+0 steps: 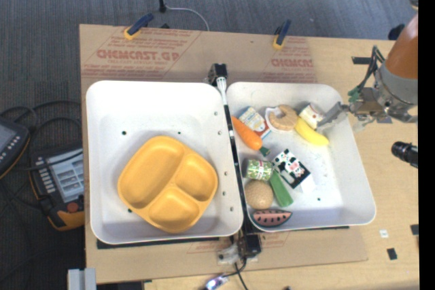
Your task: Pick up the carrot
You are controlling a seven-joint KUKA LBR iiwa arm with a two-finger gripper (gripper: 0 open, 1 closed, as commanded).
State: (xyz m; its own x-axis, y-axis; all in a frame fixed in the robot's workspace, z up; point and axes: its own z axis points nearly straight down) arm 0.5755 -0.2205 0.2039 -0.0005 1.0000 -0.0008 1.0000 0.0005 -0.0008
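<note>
Carrot [247, 134] lies in right bin [353, 166], against left wall, long axis slanting up-left to down-right. Your claw [338, 113] near bin's right rim; opening: cannot tell. Carrot well left of claw.

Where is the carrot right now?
The carrot lies in the right-hand bin, near its left wall, just below a small blue-and-white carton and above a green-patterned can. The gripper is at the bin's far right edge.

Bins [102, 146]: smooth white plastic, slight sheen. Yellow tray [168, 182]: glossy plastic. Carrot [246, 134]: smooth, matt orange. Table [136, 54]: brown matt printed board.
</note>
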